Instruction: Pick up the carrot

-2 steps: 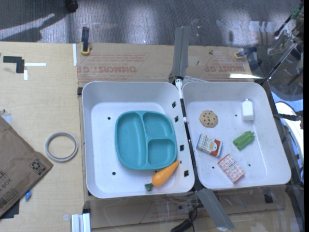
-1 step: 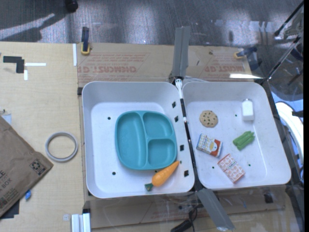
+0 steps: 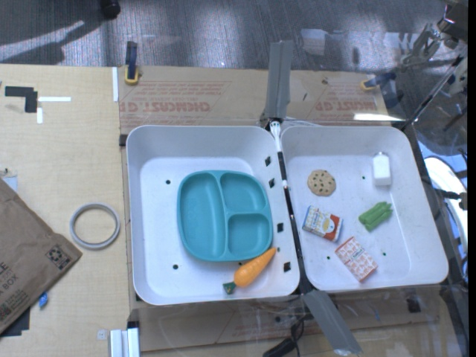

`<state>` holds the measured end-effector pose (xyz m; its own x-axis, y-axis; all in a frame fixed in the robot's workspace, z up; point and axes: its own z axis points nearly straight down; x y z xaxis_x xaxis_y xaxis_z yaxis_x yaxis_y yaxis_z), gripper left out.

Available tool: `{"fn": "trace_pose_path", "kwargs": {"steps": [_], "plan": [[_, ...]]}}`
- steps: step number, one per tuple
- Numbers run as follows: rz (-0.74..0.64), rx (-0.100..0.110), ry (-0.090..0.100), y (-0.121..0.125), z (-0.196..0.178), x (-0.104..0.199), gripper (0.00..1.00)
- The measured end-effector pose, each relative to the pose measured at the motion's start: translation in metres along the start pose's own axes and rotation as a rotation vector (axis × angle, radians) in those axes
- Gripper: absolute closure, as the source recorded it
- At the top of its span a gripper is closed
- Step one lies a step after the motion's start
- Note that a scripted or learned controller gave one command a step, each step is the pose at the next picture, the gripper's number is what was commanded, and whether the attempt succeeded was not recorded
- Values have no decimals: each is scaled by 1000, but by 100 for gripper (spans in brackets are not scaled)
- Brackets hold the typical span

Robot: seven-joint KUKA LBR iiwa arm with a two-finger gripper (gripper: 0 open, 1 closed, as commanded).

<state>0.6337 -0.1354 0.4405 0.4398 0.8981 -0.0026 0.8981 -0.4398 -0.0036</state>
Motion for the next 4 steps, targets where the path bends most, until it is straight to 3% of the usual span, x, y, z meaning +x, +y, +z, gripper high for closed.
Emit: {"fn": "trace_pose_path", "kwargs": {"steps": [1,3,4], "plan": [[95,-1,0,58,1,-60,0],[-119,0,-1,-84,0,121,0],[-111,0,-2,-147,16,242,0]]}}
